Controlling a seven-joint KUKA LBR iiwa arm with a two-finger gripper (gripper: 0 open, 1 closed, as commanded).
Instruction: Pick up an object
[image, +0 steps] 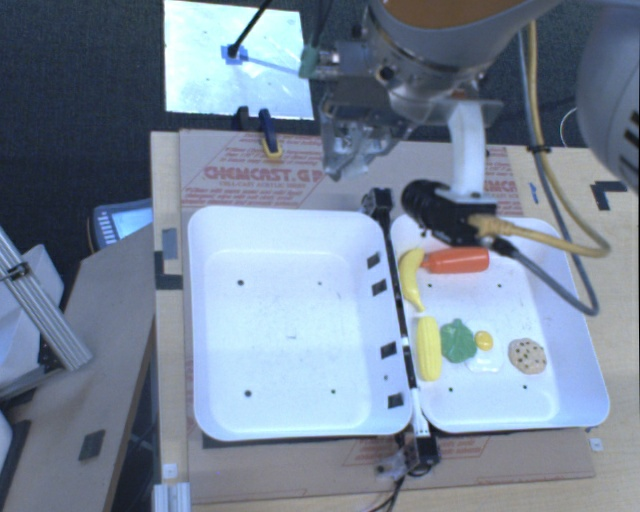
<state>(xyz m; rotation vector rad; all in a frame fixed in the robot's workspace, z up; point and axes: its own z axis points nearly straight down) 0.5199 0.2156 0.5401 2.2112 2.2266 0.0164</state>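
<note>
On the bench you see two white bins side by side. Left bin (290, 330): zero objects. Right bin (560, 400): one banana (411, 277), one corn cob (428, 346), one carrot (456, 261), one green leaf (459, 340), one fried egg (483, 347), one cookie (527, 355). Gripper (345, 150) hangs above the bench behind the bins, holding nothing; whether it is apart or together you cannot tell.

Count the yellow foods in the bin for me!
2: a banana by the right bin's left wall, and a corn cob just below it. The fried egg's yolk is yellow too.
</note>
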